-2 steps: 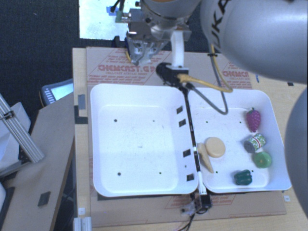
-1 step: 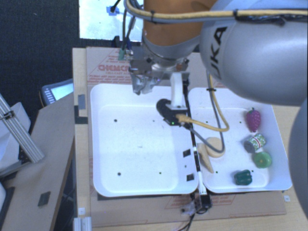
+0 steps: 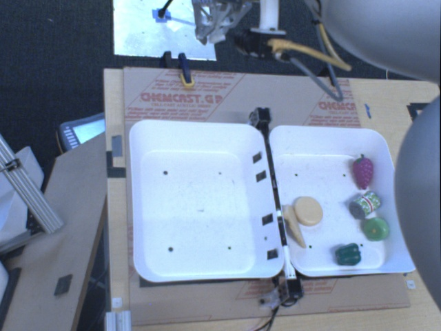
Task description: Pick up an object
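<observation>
Oddly blurred fingers (image 3: pixel 210 29) beyond the bins, grip unreadable; green apple (image 3: pixel 376 229) partly behind arm (image 3: pixel 420 212).

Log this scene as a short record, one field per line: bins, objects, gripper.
left bin: white, shallow, beside the other bin
right bin: white, holds all six objects
objects: purple grape bunch, small can, green round fruit, green pepper, tan round disc, pale wedge
gripper: above the bench's far edge, away from both bins, nothing between its fingers
</observation>
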Available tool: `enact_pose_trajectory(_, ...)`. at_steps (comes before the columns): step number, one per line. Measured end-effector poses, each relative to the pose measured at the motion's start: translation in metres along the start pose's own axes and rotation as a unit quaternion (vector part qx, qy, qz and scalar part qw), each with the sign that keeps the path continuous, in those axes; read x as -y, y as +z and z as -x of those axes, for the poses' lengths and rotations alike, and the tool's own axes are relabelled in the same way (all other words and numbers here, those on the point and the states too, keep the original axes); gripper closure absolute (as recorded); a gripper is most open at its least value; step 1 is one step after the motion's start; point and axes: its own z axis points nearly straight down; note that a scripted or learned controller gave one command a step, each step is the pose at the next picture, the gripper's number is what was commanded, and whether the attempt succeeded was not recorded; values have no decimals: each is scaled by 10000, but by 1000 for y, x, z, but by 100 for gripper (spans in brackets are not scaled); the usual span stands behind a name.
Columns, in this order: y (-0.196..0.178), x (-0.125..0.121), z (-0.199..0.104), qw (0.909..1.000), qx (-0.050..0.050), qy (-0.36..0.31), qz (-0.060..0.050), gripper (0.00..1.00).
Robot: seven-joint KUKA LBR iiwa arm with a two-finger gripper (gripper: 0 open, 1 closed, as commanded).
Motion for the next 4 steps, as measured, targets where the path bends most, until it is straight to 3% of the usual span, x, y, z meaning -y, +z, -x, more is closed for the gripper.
enact_pose_trajectory(1, 8, 3, 0, 10000, 18, -2, -84, 0)
enact_pose_trajectory(2, -4, 3, -1, 10000, 12, -16, -71, 100)
enact_pose_trajectory(3, -3, 3, -1, 10000, 13, -21, -77, 0)
enact_pose_trajectory(4, -15, 3, -1, 10000, 6, -37, -63, 100)
